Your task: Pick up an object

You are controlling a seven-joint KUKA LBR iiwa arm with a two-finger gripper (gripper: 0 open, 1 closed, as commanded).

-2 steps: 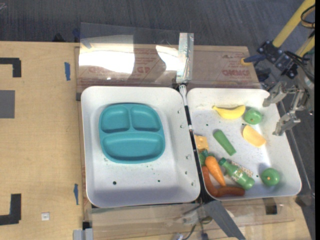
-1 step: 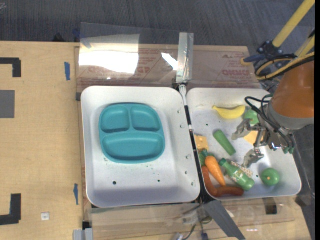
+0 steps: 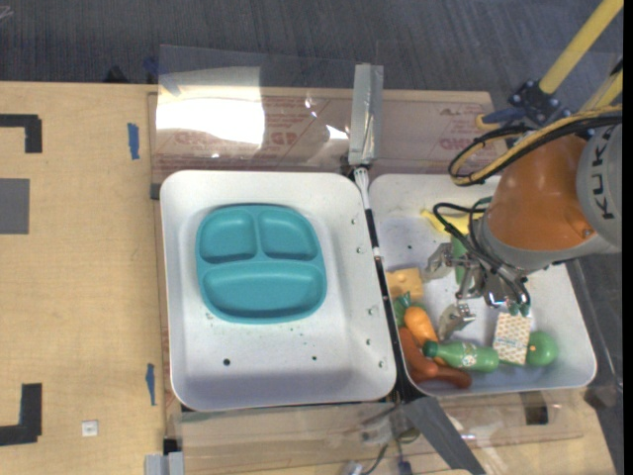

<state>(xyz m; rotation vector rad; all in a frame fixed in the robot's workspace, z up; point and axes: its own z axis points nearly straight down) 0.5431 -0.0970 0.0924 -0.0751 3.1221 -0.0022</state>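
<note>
Wooden bench (image 3: 69, 265), two white bins side by side. Gripper (image 3: 465, 300) low in right bin (image 3: 574, 359), fingers spread, nothing between them. Just below: green bottle (image 3: 465, 356), carrot (image 3: 420, 323), patterned card (image 3: 512, 336). Left bin (image 3: 183, 364) holds teal divided plate (image 3: 261, 263).

Pale wooden bench (image 3: 69, 295) with black tape marks, grey carpet floor (image 3: 297, 13) behind, glare on clear sheeting (image 3: 213, 117).
</note>
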